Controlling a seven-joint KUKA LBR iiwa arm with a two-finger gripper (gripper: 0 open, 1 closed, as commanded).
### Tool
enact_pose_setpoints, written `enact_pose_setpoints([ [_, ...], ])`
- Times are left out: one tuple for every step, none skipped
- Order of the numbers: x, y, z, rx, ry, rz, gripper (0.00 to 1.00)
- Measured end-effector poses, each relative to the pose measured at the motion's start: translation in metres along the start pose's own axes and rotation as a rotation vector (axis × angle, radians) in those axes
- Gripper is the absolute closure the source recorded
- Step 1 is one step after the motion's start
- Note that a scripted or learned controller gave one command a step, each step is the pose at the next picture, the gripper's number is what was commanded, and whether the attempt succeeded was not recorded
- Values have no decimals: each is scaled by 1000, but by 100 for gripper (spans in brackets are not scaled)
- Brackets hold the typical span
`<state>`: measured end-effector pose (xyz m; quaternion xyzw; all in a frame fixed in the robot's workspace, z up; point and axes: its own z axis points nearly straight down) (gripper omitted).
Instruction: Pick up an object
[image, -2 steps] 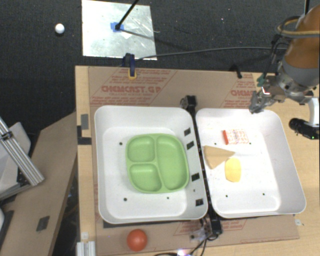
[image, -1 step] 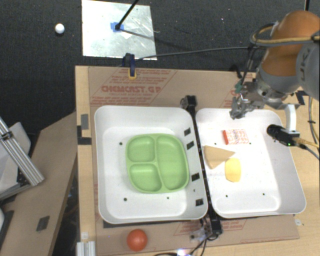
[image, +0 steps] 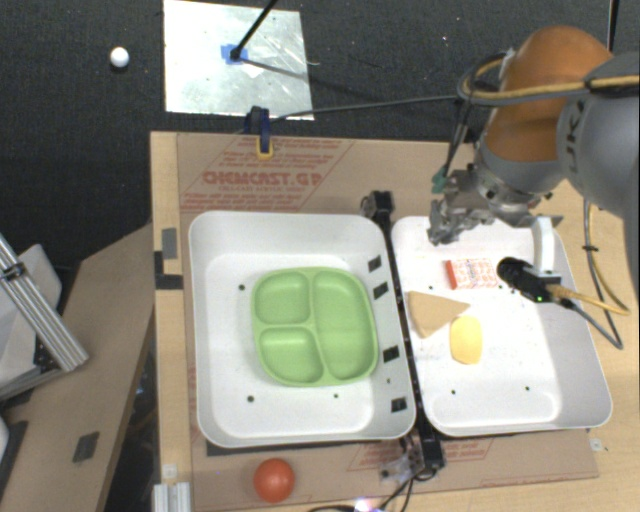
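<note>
Claw low over right bin far corner, grip state unclear; arm bent in from right.

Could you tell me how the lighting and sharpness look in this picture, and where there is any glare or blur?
In the camera view, lighting is even and soft; the green tray is sharp with faint shadows, the foil sheet at top shows dull glare, and the end effector looks slightly blurred against the right bin.

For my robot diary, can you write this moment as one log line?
gripper: above right bin's far left corner | holding: nothing seen | nearest: red-and-white packet | left bin: green divided tray
</note>
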<state>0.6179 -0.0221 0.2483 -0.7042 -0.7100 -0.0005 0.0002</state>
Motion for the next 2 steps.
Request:
enact_pose_setpoints([
  [43, 2, 11, 0, 0, 0, 100],
  [95, 3, 27, 1, 1, -1, 100],
])
